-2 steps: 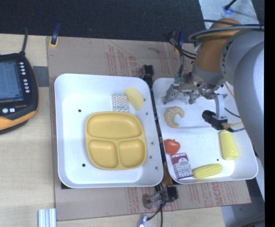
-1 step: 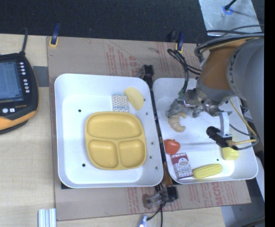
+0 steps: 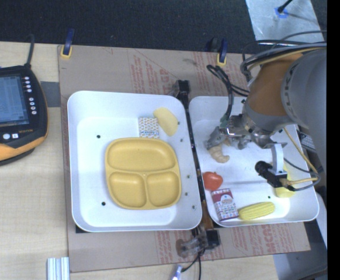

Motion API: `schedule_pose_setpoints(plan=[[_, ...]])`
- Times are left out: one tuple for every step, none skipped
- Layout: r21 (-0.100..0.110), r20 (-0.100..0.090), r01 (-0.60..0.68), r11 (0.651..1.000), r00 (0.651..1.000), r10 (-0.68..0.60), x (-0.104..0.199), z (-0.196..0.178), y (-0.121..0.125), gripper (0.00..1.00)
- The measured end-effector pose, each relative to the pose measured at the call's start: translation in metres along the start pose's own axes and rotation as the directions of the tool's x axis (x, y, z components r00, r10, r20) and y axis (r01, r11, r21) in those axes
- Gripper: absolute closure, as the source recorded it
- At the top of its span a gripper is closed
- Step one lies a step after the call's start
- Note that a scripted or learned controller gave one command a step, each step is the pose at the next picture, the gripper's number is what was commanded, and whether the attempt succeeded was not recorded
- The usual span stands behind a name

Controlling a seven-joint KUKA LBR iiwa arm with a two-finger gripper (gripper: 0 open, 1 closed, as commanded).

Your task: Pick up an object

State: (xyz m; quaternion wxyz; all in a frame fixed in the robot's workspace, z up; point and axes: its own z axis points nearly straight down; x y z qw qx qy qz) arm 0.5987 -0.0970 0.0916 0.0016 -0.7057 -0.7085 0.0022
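Observation:
My gripper (image 3: 219, 139) hangs low over the upper left part of the right bin (image 3: 301, 214). A small beige lumpy object (image 3: 219, 153) lies right under its tip, touching or nearly touching it. Further toward the front of this bin lie a red tomato-like piece (image 3: 212, 180), a small red box (image 3: 224, 204) and a yellow corn cob (image 3: 256, 210). A small yellow piece (image 3: 284, 192) sits near the bin's right side, partly behind cables. The grey arm with its orange band (image 3: 272, 92) covers the bin's back right part.
The left bin (image 3: 85, 156) holds a yellow divided plate (image 3: 142, 172), a small patterned packet (image 3: 149, 128) and a pale yellow fruit piece (image 3: 166, 120). A tablet controller (image 3: 9, 112) rests on the bench at far left. Clamps and cables sit between the bins.

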Motion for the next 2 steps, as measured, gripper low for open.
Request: schedule_pose_setpoints(plan=[[0.002, 0.0, 0.002, 1.0, 1.0, -0.002, -0.001, -0.01, 0.0, 1.0], [-0.003, -0.002, 0.002, 1.0, 1.0, -0.002, 0.069, -0.101, 0.021, 1.0]])
